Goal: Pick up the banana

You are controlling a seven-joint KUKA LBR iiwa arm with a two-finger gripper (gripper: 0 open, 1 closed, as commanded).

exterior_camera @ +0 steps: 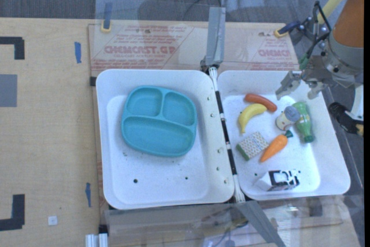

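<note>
Tool (300,87) sits above the far right corner of the right bin (334,179), fingers spread wide, nothing between them. Banana (250,115) lies in that bin, near the tool, toward the middle divider, just below a sausage (261,101) and apparently touching it. Between tool and banana area: green bottle (303,120). Nearer the front: carrot (274,148), sponge (252,145), a black-and-white box (280,179). Left bin (113,179) holds a blue divided plate (159,121). Progress: grasp not begun, banana untouched; reach, close and lift all remain.
</note>
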